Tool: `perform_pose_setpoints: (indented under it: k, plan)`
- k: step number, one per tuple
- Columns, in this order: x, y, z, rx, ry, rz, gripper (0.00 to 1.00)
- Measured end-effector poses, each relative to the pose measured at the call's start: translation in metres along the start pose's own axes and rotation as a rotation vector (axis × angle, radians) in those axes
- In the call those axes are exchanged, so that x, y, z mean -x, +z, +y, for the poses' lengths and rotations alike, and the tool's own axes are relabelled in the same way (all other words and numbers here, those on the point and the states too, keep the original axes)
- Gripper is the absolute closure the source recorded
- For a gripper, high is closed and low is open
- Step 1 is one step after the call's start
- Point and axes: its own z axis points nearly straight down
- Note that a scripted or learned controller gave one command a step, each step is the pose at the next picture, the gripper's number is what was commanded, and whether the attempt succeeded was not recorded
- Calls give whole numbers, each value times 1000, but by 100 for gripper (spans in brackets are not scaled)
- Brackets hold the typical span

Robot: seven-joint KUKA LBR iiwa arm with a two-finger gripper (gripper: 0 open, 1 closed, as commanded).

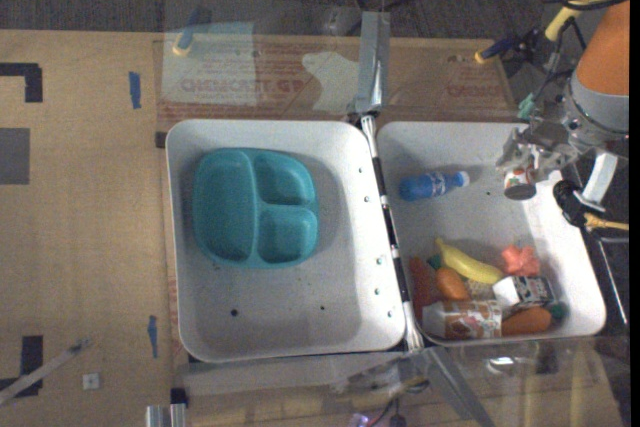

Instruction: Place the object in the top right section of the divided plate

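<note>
Seemingly clamped on a small object (518, 182); gripper (522, 170) above right bin (590, 310).

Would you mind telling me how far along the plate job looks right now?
Nothing looks done: the teal plate in the left bin has nothing in its sections. The hand hangs over the right bin's upper right; whether it holds anything is unclear. The bottle and toy food lie there; picking and placing remain.
</note>
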Motion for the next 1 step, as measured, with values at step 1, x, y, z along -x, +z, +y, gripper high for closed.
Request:
perform_pose_setpoints:
  k: [1]
  plan:
    - [-38,29,3,-3,113,1,100]
